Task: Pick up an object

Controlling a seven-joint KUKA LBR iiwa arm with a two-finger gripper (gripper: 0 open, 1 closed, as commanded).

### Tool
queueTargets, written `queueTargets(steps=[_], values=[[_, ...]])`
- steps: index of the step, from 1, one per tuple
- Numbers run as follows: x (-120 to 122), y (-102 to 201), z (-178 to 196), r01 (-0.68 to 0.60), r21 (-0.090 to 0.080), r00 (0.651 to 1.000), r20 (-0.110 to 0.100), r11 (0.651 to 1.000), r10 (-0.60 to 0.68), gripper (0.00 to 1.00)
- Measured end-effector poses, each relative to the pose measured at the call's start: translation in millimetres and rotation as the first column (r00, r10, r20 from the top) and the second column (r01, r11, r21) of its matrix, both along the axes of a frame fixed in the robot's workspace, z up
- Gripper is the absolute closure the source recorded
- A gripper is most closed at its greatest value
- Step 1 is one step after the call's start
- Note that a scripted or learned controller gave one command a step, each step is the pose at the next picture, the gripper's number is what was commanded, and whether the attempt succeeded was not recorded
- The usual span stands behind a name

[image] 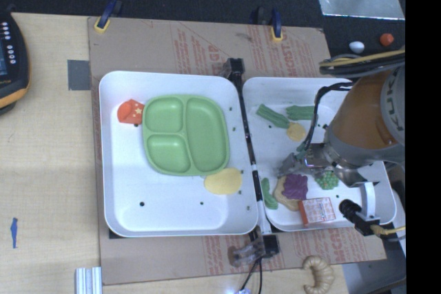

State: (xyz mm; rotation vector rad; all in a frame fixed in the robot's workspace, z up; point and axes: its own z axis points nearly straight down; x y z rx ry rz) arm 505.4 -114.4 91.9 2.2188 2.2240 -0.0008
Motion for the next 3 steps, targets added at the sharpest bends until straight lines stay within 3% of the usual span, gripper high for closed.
queueTargets(steps=[1,2,3], values=[[-28,9,-1,-0.002,0.002,1.000,-0.007,1.000,0.002,0.00],[-26,8,10,-0.004,0.001,1.000,-0.004,1.000,0.004,1.00],[97,68,106,-0.012,0.002,1.000,0.016,1.000,0.011,1.00]])
